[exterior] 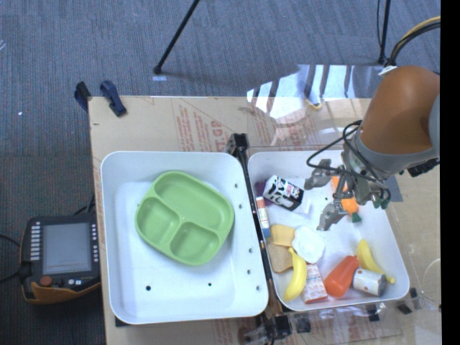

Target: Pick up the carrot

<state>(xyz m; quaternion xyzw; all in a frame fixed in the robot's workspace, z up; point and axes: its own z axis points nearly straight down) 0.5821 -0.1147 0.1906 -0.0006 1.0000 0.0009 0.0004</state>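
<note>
Pincer (343,205) is hanging low over the right bin (394,237), and a small orange carrot (349,205) is sitting between its fingers, so it is gripping the carrot. Nearby, a banana (295,282) and a milk carton (282,192) are lying in that bin.

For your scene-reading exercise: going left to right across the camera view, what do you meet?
Pendant → green plate → milk carton → gripper with the carrot → can.
</note>
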